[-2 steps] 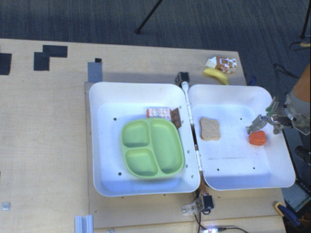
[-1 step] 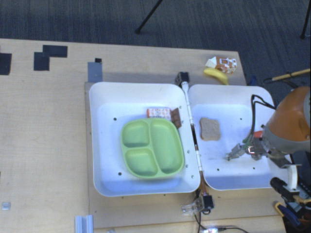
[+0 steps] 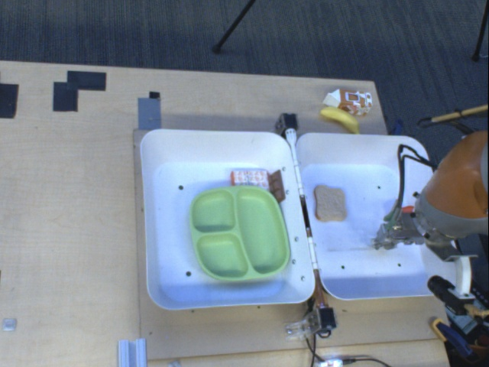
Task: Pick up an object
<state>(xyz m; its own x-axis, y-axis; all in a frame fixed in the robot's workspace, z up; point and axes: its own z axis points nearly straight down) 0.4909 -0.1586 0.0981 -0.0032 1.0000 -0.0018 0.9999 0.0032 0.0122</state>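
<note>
- One flat, grainy tan slab (image 3: pixel 330 202), roughly square with rounded corners, like a slice of bread or a sponge, lies in the right bin (image 3: pixel 359 285), toward that bin's left and far part.
- The slab has only a slight long axis, running near to far, with its edges almost in line with the bin's walls.
- One gripper (image 3: pixel 384 238) sits low over the right bin's floor, to the right of the slab and a little nearer, apart from it with bare white floor between them.
- Nothing shows between its fingertips; whether they are spread or closed cannot be told at this scale.
- One grey arm with an orange band (image 3: pixel 462 178) reaches in from the right edge, a black cable looping above the wrist.
- Two shallow white bins with rounded corners stand side by side, meeting at a central seam.
- The left bin (image 3: pixel 164 205) holds one smooth green plastic plate (image 3: pixel 241 234) with three compartments.
- Touching the plate's far rim lie one small red-and-white printed packet (image 3: pixel 250 177) and one small dark brown piece (image 3: pixel 276 185) just to its right.
- On the tan bench (image 3: pixel 69 228) beyond the right bin lie one yellow banana (image 3: pixel 339 118) and one small white-and-orange packet (image 3: pixel 351 99), touching.
</note>
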